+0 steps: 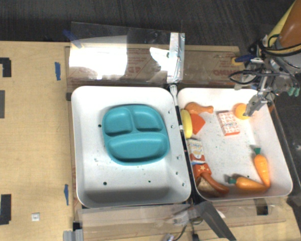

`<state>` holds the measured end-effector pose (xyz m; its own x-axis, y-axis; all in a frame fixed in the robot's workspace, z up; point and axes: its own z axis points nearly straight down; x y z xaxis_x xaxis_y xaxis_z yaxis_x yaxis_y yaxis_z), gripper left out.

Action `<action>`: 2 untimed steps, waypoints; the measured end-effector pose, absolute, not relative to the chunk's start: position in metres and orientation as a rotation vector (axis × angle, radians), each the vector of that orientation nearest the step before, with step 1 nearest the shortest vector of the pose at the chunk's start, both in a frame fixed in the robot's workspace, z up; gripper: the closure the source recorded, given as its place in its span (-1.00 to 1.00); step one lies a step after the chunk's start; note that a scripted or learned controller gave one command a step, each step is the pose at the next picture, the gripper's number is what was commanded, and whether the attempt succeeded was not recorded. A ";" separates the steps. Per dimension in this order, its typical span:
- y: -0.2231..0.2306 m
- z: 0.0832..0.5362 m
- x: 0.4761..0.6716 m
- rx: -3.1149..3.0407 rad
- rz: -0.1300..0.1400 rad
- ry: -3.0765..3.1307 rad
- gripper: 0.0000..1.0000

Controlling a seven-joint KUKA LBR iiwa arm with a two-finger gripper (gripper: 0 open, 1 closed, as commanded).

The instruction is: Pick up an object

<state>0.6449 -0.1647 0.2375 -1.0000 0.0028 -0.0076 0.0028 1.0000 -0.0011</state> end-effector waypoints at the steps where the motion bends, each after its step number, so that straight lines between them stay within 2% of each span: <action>1: -0.160 0.094 0.662 -0.003 -0.002 3.135 -1.00; 2: -0.110 0.088 0.652 0.028 0.002 3.133 -1.00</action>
